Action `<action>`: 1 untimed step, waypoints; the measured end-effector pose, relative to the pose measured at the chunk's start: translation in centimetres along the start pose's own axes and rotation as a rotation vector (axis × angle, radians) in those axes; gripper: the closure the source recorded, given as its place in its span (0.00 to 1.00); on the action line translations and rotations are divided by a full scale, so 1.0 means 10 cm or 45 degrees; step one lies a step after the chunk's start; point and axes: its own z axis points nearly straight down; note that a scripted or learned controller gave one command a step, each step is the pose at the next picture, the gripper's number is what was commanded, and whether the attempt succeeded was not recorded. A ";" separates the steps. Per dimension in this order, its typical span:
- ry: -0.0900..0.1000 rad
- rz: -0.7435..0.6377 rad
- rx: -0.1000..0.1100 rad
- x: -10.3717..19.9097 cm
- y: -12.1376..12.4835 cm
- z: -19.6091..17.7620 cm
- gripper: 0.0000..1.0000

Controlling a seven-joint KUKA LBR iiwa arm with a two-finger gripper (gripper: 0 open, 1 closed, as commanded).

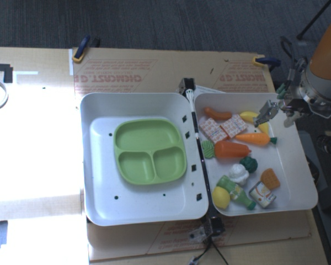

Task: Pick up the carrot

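Observation:
The carrot is a slim orange toy with a green stub at its right end. It lies flat in the right bin, near the bin's far right side. My gripper hangs just above and behind the carrot, over the bin's far right corner, and nothing is visibly held in it. A thicker orange vegetable lies just left of and in front of the carrot.
Crowded around the carrot are a yellow banana, a red sausage, two checkered wafers, broccoli, a lemon and a small carton. The left bin holds a green divided plate.

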 end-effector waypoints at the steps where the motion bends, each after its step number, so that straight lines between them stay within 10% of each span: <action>1: 0.001 -0.176 0.001 -0.10 0.15 1.02 0.00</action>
